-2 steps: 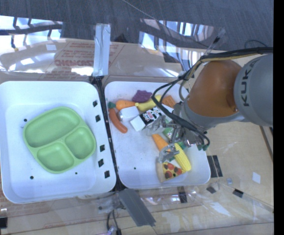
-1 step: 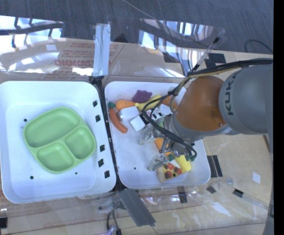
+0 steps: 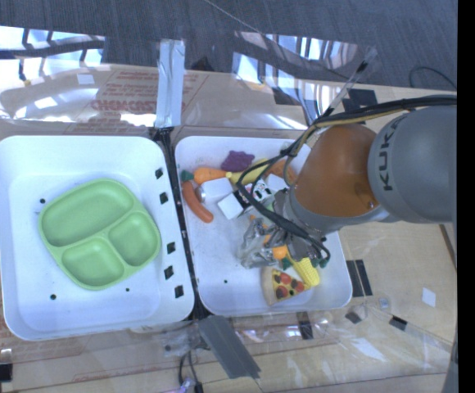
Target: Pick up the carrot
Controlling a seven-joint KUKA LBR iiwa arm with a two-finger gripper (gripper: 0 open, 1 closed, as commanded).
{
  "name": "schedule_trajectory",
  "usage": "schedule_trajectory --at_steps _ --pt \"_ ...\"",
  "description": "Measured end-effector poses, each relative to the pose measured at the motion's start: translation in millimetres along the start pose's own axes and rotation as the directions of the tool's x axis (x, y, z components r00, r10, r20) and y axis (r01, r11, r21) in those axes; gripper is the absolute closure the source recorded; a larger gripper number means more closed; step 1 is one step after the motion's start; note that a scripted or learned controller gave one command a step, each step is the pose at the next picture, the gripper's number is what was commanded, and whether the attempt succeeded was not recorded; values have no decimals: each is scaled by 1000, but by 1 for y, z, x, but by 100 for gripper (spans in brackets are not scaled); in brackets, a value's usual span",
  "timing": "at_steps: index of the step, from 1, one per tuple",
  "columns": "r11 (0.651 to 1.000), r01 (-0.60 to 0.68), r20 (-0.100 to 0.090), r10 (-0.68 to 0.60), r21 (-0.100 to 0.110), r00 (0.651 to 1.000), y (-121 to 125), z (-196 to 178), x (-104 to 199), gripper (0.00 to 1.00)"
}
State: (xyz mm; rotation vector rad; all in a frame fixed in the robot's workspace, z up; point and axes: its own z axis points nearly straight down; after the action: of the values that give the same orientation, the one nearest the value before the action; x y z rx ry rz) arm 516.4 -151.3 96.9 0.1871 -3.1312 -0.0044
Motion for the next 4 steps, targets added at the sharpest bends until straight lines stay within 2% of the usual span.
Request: schedule_trajectory --at_steps 1,2,3,4 --pt "983 182 9 -182 6 983 57 -194 3 100" --pt "983 182 4 -182 4 983 57 -191 4 0" --pt "1000 15 -8 -15 -2 1000 24 -72 -18 0" --pt "1000 -17 3 17 2 1000 1 7 -21 0"
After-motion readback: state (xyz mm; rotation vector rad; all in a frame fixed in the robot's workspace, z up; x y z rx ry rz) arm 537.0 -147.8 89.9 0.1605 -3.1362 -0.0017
